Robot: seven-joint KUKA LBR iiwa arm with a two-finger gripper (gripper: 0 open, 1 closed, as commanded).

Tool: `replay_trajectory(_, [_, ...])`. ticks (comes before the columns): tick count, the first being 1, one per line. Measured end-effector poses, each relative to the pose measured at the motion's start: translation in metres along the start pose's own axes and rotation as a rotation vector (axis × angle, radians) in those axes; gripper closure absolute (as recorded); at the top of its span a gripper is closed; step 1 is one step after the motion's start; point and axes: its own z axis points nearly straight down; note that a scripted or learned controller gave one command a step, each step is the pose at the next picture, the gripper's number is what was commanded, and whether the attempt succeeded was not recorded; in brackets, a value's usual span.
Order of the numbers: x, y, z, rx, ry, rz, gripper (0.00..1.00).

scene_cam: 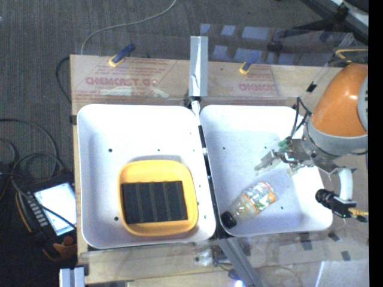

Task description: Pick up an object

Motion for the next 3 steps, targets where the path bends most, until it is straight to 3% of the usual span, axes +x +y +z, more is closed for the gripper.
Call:
replay_trajectory(1, [-0.019,-0.021,0.096,-0.012,-0.002,0.012,0.0])
replay_trajectory(2, [-0.019,-0.026,0.079,-0.002,0.0,-0.125,0.0])
replay_trajectory(3, [-0.039,-0.001,0.071,-0.001,0.001,0.1,0.0])
